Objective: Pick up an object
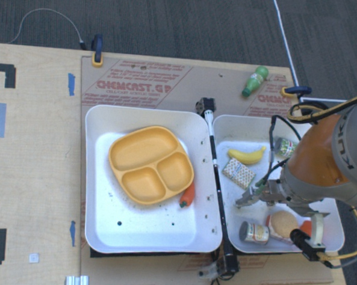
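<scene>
Bright, even light falls from overhead. The two white bins look nearly washed out, with soft glare on their rims. A faint shadow lies beneath the yellow divided plate. Focus is mostly sharp; the grey and orange arm looks slightly soft.

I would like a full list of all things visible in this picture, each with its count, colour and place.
bins: 2, white, side by side on the bench
divided plate: 1, yellow-orange, in the left bin
carrot: 1, orange, left bin, beside the plate's lower right edge
banana: 1, yellow, right bin, upper part
patterned block: 1, white and tan, right bin, below the banana
jar: 1, pale with grey lid, right bin, near front
bun: 1, tan, right bin, right of the jar
bottle: 1, green, on the board behind the right bin
clamps: 2, blue and yellow, at the board's back edge
arm: 1, grey and orange, over the right bin
end effector: 1, grey, low in the right bin
</scene>
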Motion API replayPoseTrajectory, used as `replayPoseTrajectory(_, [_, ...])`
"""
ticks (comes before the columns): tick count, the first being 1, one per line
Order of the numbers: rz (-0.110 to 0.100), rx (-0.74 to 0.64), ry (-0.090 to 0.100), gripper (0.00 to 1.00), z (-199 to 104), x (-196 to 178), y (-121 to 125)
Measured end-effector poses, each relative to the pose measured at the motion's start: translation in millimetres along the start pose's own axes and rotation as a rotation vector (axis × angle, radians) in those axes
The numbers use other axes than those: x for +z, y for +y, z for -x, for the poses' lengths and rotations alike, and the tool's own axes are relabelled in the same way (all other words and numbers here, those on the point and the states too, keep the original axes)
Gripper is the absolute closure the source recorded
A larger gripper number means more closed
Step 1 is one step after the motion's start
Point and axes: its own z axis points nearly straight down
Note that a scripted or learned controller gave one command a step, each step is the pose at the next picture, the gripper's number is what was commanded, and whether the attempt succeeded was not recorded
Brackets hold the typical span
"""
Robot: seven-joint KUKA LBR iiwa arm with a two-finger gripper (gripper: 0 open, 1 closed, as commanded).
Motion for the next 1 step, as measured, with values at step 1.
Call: replayPoseTrajectory(1, [-0.005,0.001,0.000,0.00,-0.1,0.1,2.9])
